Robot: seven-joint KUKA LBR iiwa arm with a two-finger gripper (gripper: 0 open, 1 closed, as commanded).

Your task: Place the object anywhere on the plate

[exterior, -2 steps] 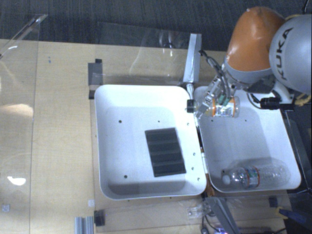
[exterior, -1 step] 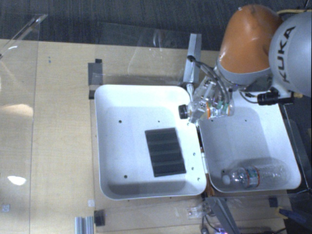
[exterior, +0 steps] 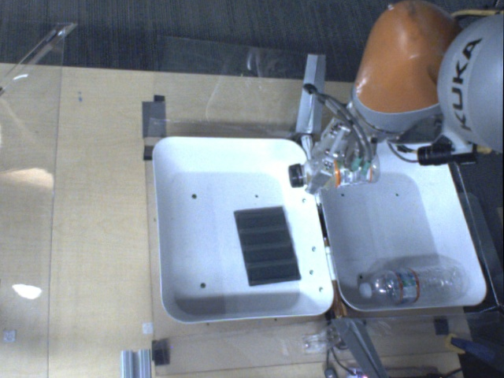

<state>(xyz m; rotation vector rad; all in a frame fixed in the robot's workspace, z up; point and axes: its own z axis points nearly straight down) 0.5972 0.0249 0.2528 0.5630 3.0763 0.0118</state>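
We note a clear plastic bottle (exterior: 409,283) lying on its side in the right bin (exterior: 465,235), near that bin's front wall. It is see-through, with a pale cap at its left end and a band of label about its middle showing a touch of orange. Its long axis runs nearly left to right across the bin, cap toward the left bin (exterior: 181,211). The plate (exterior: 268,246) is a dark ribbed rectangle, flat on the floor of the left bin, long side running front to back at a slight tilt. The raised bin walls stand between bottle and plate. The gripper (exterior: 335,168) hangs over the seam between the bins, well apart from the bottle; we cannot tell its opening.
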